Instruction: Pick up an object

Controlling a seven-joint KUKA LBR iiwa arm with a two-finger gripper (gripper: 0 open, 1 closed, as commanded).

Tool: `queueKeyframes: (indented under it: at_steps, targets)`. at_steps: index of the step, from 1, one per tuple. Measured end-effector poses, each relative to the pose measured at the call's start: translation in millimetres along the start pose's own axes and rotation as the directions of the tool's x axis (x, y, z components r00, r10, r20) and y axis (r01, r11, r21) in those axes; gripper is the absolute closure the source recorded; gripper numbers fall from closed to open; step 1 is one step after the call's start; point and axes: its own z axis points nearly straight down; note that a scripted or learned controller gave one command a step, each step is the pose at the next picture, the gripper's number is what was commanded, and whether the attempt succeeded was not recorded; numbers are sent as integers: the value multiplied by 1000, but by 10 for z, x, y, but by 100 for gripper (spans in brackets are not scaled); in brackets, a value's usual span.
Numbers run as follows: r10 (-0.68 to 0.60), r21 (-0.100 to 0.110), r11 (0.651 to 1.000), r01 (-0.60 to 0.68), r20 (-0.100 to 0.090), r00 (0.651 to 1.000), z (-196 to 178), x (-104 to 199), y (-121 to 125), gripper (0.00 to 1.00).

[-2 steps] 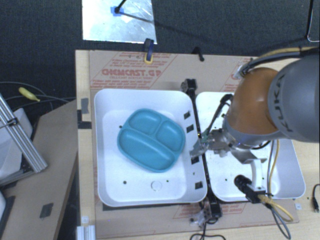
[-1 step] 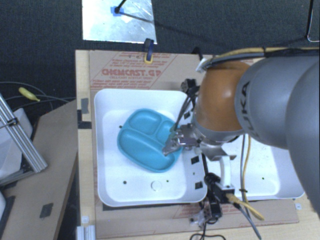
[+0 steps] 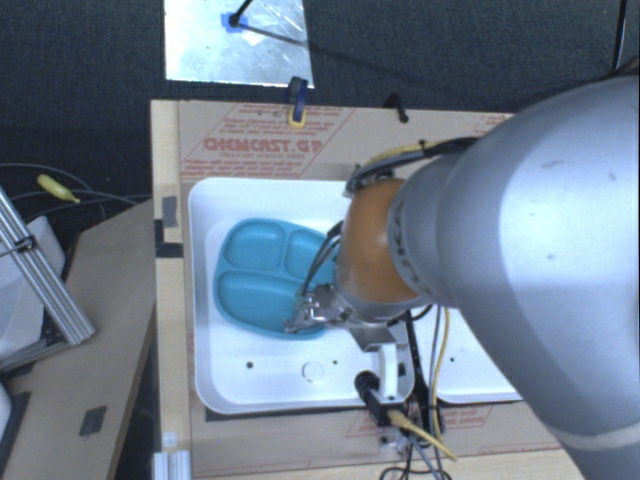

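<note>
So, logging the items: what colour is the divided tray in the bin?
Light blue tray, seen in the camera view.

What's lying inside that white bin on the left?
A blue divided plate lies inside the white bin, with the claw at its right edge. The arm covers the bin's right part, so anything there is hidden.

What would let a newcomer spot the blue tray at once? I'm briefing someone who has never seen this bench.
Start at the white bin in the middle of the bench. The blue tray lies flat in its upper left part, with the tool at its lower right edge. It is the only turquoise item there, rounded and split into compartments.
</note>
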Motion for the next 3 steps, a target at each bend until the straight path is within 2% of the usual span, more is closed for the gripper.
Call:
queueKeyframes:
  at_steps: [1,2,3]
  targets:
    - [-6,-13,1000,6,-8,1000,-1986,187,-115,0]
    - [3,12,1000,-3,2,1000,-538,-99,114,0]
    - [-1,5,1000,1,-2,1000,-708,-75,121,100]
